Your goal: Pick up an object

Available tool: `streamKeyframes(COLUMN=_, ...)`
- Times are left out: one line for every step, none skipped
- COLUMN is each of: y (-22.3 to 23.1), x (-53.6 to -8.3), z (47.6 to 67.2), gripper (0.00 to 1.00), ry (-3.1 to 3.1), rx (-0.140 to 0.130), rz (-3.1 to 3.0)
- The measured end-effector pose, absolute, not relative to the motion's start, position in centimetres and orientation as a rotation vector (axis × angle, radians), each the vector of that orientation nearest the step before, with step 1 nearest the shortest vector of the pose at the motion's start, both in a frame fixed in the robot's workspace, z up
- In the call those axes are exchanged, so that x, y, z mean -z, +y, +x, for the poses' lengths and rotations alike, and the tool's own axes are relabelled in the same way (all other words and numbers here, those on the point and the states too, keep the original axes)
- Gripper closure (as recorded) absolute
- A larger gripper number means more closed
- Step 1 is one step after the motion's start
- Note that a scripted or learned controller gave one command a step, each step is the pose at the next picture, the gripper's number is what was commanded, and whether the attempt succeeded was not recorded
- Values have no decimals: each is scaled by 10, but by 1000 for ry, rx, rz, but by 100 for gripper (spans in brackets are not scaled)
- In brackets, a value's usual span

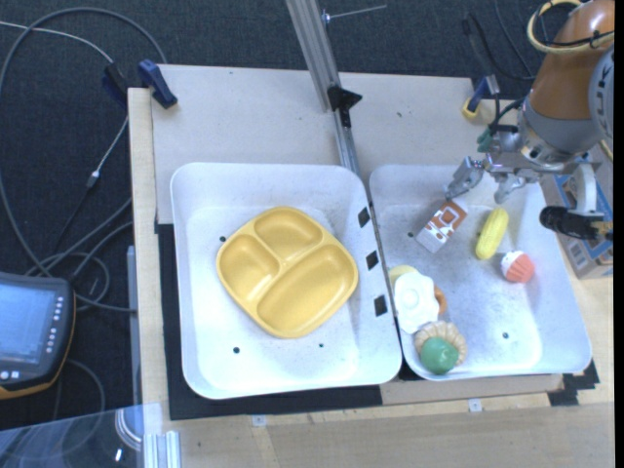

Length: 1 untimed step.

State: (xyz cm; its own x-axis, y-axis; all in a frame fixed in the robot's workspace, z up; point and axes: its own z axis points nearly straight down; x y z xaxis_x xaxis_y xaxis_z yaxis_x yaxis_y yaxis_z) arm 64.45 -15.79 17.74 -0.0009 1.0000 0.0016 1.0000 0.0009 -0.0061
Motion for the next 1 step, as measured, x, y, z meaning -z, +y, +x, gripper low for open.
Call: streamKeyframes(y=-160, x=-123, z=635, gripper=0, ry=-2217, rx=-2, rz=-2220)
